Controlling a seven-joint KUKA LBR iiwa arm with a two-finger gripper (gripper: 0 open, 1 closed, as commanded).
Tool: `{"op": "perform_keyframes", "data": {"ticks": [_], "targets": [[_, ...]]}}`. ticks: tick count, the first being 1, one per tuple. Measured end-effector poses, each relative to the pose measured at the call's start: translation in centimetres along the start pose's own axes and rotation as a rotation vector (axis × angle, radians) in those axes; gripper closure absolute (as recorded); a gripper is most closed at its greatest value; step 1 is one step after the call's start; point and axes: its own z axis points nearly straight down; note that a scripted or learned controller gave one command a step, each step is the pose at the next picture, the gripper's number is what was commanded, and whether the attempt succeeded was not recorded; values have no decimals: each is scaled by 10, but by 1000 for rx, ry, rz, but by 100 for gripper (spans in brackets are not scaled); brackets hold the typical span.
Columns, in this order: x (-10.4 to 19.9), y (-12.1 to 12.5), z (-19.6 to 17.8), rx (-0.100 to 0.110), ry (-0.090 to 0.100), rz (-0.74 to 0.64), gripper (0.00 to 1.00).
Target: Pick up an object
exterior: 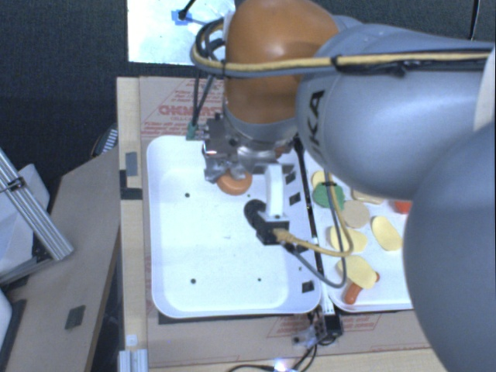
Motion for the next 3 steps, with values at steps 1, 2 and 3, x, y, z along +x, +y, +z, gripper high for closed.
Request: {"op": "perform_keyframes", "data": {"ticks": [1,2,3], "targets": [[-98,0,-46,2,-3,9,100],[-67,-41,23,13,-2,-4,100],[-8,-18,23,4,0,-5,100]]}}
